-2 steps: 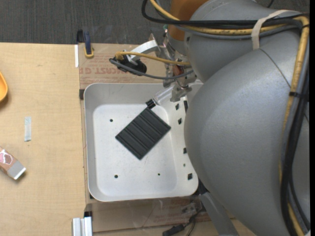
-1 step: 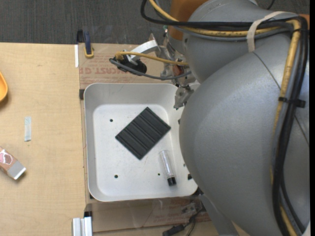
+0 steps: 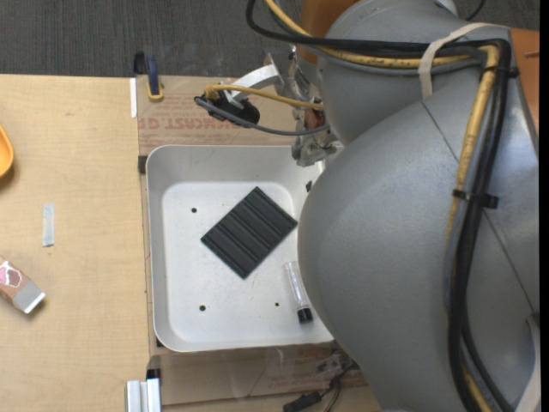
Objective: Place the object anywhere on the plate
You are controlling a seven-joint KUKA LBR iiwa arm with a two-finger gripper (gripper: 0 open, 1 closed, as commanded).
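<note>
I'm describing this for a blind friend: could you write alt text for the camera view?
A big grey robot arm fills the right side, leaning over a shallow white bin on a wooden bench. In the bin lie a dark ribbed square pad, turned like a diamond, and a small clear tube with a black cap.

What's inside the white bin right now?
In the white bin lie a dark ribbed square pad and a small clear tube with a black cap. The arm covers the bin's right side, so anything there is hidden.
</note>
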